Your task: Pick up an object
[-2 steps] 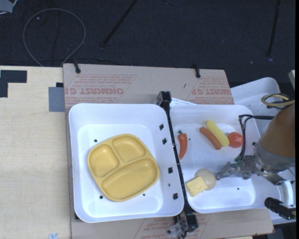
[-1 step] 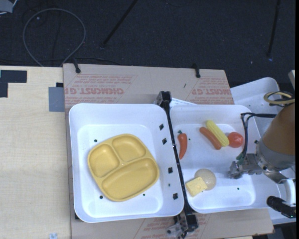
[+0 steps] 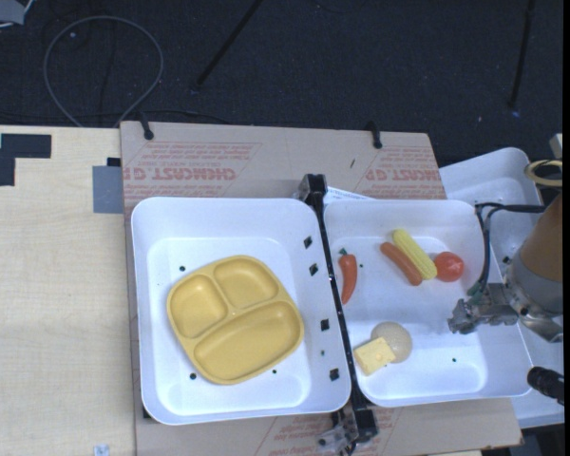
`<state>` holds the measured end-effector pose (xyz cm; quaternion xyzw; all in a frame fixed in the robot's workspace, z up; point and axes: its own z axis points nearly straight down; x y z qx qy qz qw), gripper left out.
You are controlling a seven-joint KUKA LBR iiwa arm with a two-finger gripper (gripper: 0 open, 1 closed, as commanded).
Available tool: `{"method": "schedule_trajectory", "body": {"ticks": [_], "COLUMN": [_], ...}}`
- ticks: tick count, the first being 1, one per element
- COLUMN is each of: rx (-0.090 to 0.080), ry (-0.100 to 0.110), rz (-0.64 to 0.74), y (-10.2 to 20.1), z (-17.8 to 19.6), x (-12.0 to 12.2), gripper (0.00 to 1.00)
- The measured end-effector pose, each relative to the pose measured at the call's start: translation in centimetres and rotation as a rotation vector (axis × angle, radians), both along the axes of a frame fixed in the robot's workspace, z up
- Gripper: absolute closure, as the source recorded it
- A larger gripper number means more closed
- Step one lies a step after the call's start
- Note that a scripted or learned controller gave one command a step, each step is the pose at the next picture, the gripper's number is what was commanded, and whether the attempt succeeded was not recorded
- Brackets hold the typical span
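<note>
Cheese (image 3: 373, 355) and a pale disc (image 3: 393, 339) lie at the right bin's (image 3: 427, 388) front, left of the gripper (image 3: 464, 317). Nearest pick: cheese, down-left of it. Jaw state: cannot tell.

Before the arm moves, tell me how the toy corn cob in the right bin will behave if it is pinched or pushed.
The corn cob looks like a rounded, glossy plastic cylinder, so it would probably roll or slip sideways under a push. It looks stiff and light for its size. It lies against the hot dog and beside the tomato, so a nudge would likely shift those too.
</note>
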<state>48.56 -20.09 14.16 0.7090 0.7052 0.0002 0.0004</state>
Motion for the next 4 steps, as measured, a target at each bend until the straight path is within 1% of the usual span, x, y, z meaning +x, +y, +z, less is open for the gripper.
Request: {"method": "schedule_trajectory", "body": {"ticks": [1, 2, 3, 4], "rx": [-0.001, 0.000, 0.003, 0.004], "ry": [-0.003, -0.001, 0.004, 0.004], "rz": [0.007, 0.008, 0.010, 0.011], "y": [-0.4, -0.5, 3.9, 9.6], "z": [6.2, 9.1, 9.4, 8.6], "x": [0.5, 0.6, 0.5, 1.5], "gripper": [1.00, 1.00, 1.00, 1.00]}}
